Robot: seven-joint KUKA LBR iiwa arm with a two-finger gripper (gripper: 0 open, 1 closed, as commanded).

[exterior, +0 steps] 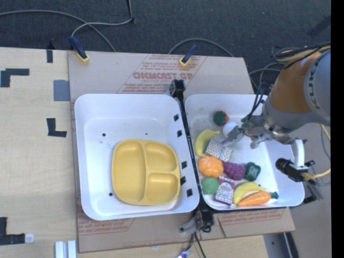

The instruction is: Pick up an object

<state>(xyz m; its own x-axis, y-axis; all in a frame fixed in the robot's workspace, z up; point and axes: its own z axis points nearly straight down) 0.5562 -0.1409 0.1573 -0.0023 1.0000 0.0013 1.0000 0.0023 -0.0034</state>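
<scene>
A: Plainly, the worst risk is judged to lie in the crowding of the right bin (279, 200). The gripper (235, 134) is seen low in that bin's upper part, close to a small pale round object (229, 127) and just above a speckled packet (220, 149). A slip or a grab of two things at once could be caused by that closeness.

B: Is anything held between the fingers?

A: That cannot be told; the fingertips are blurred against the white floor, and whether they are apart or together is not shown. No object can be said to be gripped.

B: What else might be disturbed?

A: A yellow banana (204, 140) lies just beside the packet, and a dark green ball (220, 117) sits near the gripper toward the far wall. Either could be nudged aside or rolled if the approach is off line.

B: And the rest of that bin?

A: An orange fruit (210, 166), a purple piece (234, 170), a dark green piece (252, 171), a light green ball (210, 185), a small patterned carton (225, 193), a second banana (246, 188) and a carrot (253, 198) are packed touching toward the near wall.

B: The left bin (91, 109)?

A: A yellow divided plate (145, 172) is held there, its three compartments bare.
</scene>
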